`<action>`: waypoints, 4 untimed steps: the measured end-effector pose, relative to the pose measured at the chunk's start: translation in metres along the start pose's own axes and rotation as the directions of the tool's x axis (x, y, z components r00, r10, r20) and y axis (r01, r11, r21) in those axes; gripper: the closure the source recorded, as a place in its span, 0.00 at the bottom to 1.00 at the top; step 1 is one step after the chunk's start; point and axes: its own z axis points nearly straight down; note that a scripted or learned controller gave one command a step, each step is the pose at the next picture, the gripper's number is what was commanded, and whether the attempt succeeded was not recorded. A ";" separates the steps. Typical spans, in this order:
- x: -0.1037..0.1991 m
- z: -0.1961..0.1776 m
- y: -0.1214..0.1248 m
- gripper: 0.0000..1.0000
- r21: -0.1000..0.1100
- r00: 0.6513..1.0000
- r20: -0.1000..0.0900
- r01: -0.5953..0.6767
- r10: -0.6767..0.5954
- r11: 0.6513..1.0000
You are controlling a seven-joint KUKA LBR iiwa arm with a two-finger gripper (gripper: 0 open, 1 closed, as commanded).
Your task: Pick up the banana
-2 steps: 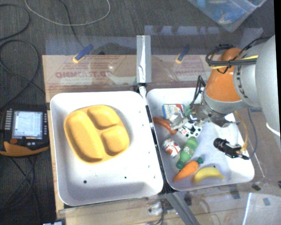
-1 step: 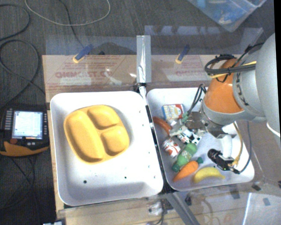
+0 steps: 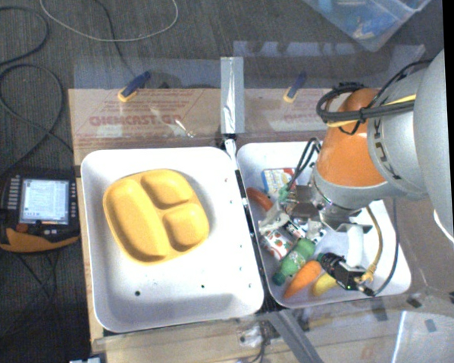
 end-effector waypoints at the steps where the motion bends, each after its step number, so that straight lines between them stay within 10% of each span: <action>1: 0.047 0.001 -0.029 0.00 0.002 0.922 0.001 -0.386 0.386 0.922; 2: 0.099 0.000 0.027 0.00 0.000 0.942 0.004 -0.335 0.335 0.942; 4: 0.102 0.001 0.006 0.00 0.000 0.760 0.004 -0.649 0.649 0.760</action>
